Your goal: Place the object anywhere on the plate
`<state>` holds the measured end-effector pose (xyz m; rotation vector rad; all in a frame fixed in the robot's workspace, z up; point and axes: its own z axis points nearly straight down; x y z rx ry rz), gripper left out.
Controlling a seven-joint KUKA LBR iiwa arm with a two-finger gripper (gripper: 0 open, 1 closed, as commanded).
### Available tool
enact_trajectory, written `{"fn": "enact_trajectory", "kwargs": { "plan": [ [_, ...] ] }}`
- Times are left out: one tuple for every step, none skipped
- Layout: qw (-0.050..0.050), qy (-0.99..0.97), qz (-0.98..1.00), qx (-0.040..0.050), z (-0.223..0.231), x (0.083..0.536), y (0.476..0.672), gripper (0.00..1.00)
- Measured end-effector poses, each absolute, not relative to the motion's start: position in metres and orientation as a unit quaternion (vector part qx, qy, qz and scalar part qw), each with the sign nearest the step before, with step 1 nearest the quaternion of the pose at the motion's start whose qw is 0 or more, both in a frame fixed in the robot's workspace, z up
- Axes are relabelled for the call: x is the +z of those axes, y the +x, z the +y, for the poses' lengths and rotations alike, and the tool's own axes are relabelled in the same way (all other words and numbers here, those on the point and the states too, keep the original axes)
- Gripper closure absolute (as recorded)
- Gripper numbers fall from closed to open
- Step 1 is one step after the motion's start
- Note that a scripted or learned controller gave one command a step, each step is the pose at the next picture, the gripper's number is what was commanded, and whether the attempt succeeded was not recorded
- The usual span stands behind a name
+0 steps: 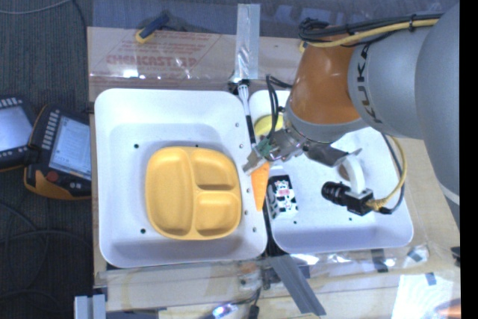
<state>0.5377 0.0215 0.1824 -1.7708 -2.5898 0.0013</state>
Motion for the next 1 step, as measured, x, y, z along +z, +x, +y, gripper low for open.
{"fn": "enact_trajectory", "kwargs": {
  "plan": [
    [0.002,-0.564,-0.826,0.0002,0.0215,0.1825,0.5378,0.00]
  ]
}}
